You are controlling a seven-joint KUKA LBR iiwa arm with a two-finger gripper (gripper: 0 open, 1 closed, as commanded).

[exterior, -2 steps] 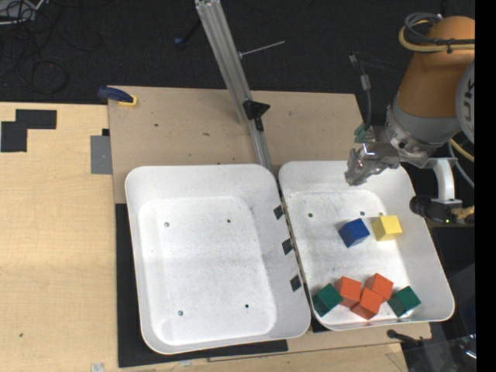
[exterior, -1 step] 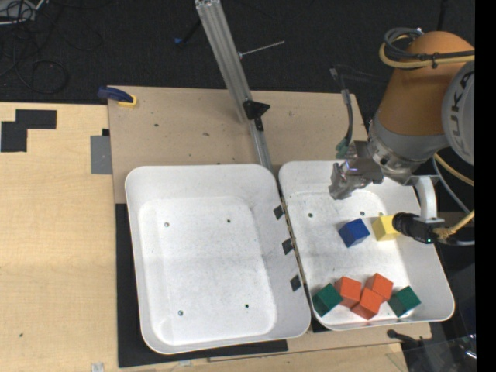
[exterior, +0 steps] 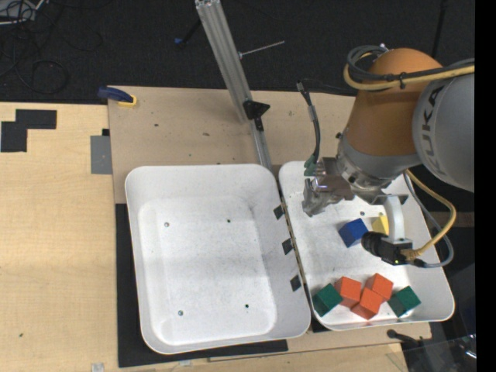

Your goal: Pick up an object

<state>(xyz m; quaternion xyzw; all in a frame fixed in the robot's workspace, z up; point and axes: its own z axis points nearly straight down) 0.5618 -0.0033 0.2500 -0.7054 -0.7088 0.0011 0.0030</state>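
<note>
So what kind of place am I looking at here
Most likely a robotics lab set up for grasping trials. A KUKA arm with its tool reaches over two white bins on a plywood bench, one holding coloured blocks, with loose cables on the dark floor behind.

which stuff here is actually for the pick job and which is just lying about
For the job:
- pincer
- blue block
- orange blocks
- green blocks
- yellow piece
- right bin

Just lying about:
- left bin
- aluminium rail
- blue-and-yellow clamp
- grey patch
</note>
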